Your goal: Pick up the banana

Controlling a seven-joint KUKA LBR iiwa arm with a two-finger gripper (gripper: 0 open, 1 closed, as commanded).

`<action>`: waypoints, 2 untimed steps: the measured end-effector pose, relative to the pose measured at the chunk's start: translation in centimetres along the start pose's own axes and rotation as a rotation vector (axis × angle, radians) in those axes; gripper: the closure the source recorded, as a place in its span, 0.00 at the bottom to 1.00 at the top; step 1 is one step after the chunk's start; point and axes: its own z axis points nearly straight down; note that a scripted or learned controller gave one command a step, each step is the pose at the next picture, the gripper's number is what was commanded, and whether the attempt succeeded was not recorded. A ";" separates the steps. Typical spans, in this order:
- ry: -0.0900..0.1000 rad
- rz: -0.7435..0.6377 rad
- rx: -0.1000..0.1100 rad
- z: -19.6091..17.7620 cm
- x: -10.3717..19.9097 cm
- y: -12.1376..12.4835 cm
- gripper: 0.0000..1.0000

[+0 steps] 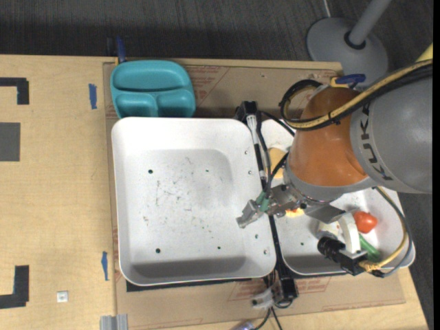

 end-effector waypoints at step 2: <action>-0.016 -0.065 -0.009 6.2 3.2 1.5 0.00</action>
